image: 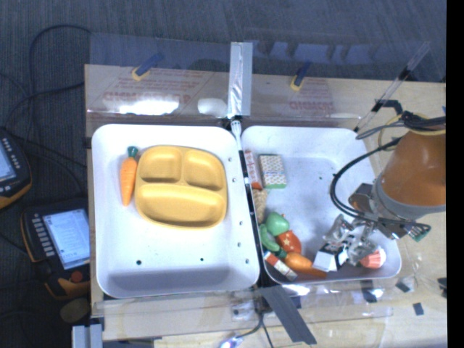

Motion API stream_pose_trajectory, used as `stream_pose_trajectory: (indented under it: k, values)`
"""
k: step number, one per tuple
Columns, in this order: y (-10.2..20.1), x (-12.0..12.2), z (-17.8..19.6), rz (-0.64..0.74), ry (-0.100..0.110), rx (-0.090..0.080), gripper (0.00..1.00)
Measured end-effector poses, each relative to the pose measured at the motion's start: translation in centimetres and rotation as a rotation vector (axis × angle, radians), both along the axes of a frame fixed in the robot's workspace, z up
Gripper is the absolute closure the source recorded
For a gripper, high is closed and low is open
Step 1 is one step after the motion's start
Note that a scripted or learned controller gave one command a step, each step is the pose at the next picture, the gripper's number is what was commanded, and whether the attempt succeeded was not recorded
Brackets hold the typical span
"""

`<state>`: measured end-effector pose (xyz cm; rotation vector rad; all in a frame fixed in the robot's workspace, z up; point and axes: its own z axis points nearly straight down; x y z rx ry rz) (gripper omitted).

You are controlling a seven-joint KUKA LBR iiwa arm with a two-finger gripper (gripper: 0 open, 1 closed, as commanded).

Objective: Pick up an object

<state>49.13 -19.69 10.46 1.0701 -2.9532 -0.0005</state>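
Note:
My gripper point(351, 242) hangs low over the front right corner of the right bin point(312, 147), under the orange band of the arm point(415, 169). Just right of it lies a small red and white object point(373, 259). A black and white piece point(325, 259) lies just to its left. Whether either one touches the gripper is not clear. Further left in the same bin a green toy point(275, 226), a red toy point(289, 241) and an orange carrot-like piece point(303, 262) lie bunched together. A small patterned box point(272, 170) rests near the bin's back left.
The left bin point(109, 267) bears a yellow divided plate point(180, 185) with an orange carrot point(128, 179) beside it on the left. Black cables point(348, 172) loop from the arm over the right bin. A divider wall point(243, 194) separates the bins.

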Motion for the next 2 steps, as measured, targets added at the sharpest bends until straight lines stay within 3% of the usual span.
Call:
stream_pose_trajectory:
  k: [1,2]
  values:
    - [2.9,1.0,4.7,-0.081,-0.002,0.000,1.00]
    - [6.8,5.9,14.1,-0.192,-0.003,0.001,1.00]
